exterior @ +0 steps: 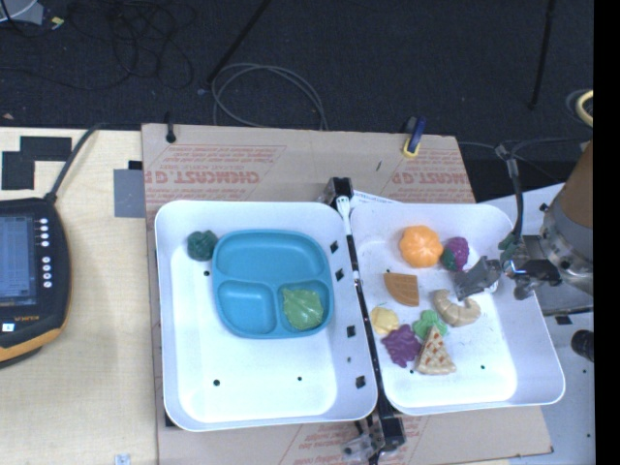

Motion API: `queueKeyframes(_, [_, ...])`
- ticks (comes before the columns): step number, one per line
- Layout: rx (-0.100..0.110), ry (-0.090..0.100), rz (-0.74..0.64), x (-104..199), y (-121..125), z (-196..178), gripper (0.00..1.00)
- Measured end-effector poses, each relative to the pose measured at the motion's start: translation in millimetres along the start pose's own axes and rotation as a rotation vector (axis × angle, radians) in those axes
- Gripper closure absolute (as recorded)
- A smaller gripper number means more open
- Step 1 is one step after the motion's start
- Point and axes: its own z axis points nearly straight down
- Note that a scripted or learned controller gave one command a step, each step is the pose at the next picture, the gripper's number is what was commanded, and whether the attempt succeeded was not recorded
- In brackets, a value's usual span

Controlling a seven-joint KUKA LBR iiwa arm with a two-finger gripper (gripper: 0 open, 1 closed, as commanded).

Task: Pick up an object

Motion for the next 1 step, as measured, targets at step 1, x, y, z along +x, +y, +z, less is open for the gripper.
queueKeyframes(1, [0.009, 0.004, -0.005, 51.3, 45.1, 147.1, 0.0])
